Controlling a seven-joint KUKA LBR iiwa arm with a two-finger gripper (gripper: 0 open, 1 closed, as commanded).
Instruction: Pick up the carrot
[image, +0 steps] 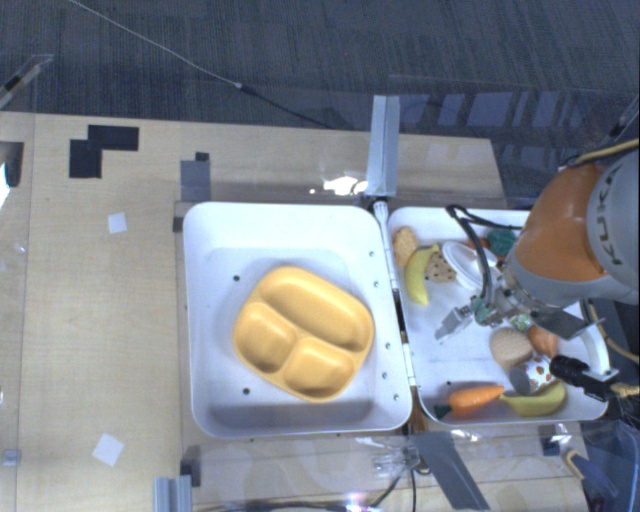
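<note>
Orange carrot (475, 399) lies flat at near edge of right bin (428, 370), just beside yellow banana (535, 402), tip toward bin's left wall. Judged light, stiff plastic toy, smooth, likely slippery; tapered, so grip across thick middle. Gripper (455, 322) hangs above carrot, further into bin, well apart from it; cannot tell its state. Yellow three-part tray (302, 332) sits in left bin (210, 300). Partial lettering on arm's orange band (560, 235), unreadable.

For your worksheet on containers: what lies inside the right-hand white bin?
In the right bin: a carrot, two bananas, a roll and smaller items. The arm covers the far corner.
</note>
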